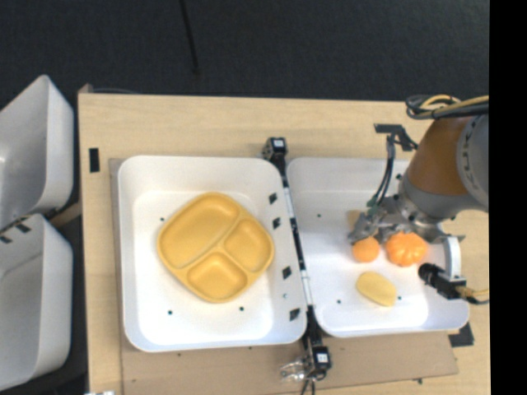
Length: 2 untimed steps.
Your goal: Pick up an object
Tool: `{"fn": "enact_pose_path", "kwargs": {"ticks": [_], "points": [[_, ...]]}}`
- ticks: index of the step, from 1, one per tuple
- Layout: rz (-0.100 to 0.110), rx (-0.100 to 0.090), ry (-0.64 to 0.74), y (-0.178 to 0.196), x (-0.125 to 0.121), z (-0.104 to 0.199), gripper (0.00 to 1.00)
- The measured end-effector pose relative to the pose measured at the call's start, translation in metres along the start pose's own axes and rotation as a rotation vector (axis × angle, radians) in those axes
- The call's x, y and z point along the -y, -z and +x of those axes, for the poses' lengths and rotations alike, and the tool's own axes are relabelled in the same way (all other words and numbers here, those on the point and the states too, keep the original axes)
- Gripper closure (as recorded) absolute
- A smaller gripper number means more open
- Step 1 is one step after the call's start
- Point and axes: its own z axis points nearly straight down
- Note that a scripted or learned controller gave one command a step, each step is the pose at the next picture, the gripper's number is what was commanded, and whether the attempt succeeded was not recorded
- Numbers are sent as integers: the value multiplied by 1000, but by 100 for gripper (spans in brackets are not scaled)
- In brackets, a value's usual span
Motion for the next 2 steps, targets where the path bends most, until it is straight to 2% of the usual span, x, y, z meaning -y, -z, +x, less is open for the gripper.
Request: {"fn": "enact_pose_path", "kwargs": {"ticks": [2], "points": [[-3, 0, 12, 117, -3, -6, 100]]}}
